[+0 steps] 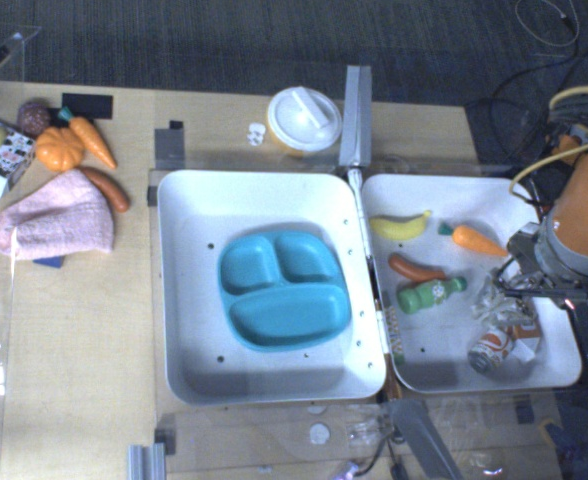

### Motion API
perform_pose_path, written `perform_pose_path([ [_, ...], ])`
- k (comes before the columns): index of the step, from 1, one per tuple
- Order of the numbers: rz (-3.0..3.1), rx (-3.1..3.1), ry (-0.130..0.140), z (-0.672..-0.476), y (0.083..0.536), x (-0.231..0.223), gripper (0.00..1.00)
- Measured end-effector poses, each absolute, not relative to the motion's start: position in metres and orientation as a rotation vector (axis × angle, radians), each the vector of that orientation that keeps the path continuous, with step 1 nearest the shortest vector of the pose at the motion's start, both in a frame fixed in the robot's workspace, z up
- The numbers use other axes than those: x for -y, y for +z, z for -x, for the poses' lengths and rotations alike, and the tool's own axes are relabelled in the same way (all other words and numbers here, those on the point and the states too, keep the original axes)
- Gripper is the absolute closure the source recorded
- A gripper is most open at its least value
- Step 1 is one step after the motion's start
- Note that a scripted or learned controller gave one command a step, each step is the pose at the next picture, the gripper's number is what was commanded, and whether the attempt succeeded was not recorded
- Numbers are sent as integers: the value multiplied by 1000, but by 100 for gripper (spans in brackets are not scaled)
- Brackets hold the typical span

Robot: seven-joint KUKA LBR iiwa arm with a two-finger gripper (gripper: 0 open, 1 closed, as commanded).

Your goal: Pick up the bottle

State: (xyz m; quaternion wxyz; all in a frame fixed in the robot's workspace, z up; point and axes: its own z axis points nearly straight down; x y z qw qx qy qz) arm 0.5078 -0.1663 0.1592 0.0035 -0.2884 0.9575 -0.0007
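1. Nearest the camera, the arm [586, 208] fills the right side of the right bin [564, 373], and its gripper [509, 293] hangs low, well to the right of the green bottle [430, 294]. I cannot tell how its jaws stand or whether they have hold of anything.
2. Left of the bottle, beyond the bin wall, the blue divided tray [286, 288] sits in the left bin [189, 268], out of the way.
3. A crushed can [502, 345] lies just below the gripper and right of the bottle; a descent from this spot would likely close on the can instead.
4. The bottle lies on its side near the bin's left wall, so it may roll when pinched.
5. Touching or just above the bottle lies a sausage [415, 267]; fingers could snag it.
6. Above the bottle, the banana [401, 226] and carrot [477, 239] stand apart, lesser risks.
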Motion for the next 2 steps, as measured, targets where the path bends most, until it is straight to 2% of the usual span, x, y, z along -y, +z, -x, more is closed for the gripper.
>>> perform_pose_path([
  [1, 468, -3093, -4, -538, 92, 101, 100],
  [2, 45, -3130, -1, -567, 285, 132, 100],
])
